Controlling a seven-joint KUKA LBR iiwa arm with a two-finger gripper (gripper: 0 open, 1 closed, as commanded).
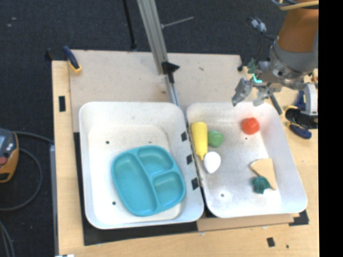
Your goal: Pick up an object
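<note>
My gripper (252,96) hangs over the far rim of the right bin (292,189), its fingers spread open with nothing between them. Just in front of it, a small red ball-like thing (250,125) lies in the bin. A yellow cylinder (199,138) lies along the bin's left wall, with a green ball (215,138) touching its right side and a white egg shape (212,161) at its near end. A tan wedge (264,171) and a dark green lump (260,184) sit together near the right wall.
The left bin (96,127) holds a blue divided plate (148,179). A slanted aluminium post (154,33) rises behind the bins. Blue-handled tools (300,123) lie on the bench right of the right bin.
</note>
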